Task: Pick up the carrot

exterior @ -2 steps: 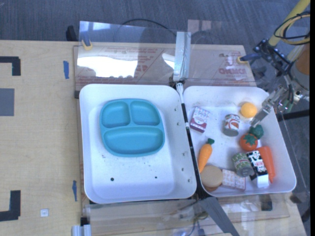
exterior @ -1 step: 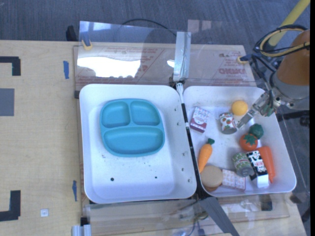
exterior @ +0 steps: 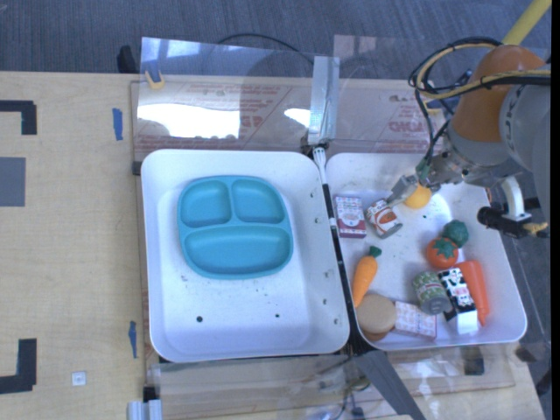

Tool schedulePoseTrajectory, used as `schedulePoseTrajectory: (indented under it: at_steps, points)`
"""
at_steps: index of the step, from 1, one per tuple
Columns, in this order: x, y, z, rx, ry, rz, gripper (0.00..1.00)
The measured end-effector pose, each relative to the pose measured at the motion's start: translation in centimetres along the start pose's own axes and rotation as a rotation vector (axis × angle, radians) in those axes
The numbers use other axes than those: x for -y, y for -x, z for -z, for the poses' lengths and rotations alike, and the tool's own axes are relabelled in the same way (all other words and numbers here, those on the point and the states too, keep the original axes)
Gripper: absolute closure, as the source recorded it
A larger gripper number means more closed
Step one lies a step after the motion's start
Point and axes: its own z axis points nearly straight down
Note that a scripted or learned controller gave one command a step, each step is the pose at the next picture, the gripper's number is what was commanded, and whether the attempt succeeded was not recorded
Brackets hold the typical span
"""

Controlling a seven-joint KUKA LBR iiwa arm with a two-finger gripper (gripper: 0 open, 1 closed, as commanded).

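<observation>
- Carrot lies loose at right bin's left side, above a tan round piece.
- Gripper well apart up-right of it, near a yellow piece; finger state can't be told.

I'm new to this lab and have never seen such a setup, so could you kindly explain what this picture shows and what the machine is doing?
This is one picture from a fixed camera above a bench, looking down at a slant. The grey machine with the orange band at the right is a robot arm; its grasping end, the tool, is over the far part of the right bin, beside a yellow item. I cannot tell whether it grips anything.

Two white bins sit side by side. The left bin holds a blue divided plate. The right bin holds toy food and small packages. The carrot, orange with a green top, lies near that bin's left wall, untouched and apart from the tool. A tomato and a longer orange piece lie further right.
</observation>
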Motion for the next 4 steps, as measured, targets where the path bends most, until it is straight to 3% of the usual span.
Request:
schedulePoseTrajectory:
  at_steps: [1, 2, 3, 4]
  points:
    - [-0.3, -5.5, 0.1, -0.003, -0.002, -0.08, 0.0]
    - [-0.5, -5.5, 1.0, -0.002, 0.0, -0.078, 1.0]
    - [7.5, -6.0, 0.5, 0.0, 0.007, -0.318, 1.0]
    - [-3.3, -10.3, 9.9, -0.001, -0.007, -0.397, 1.0]
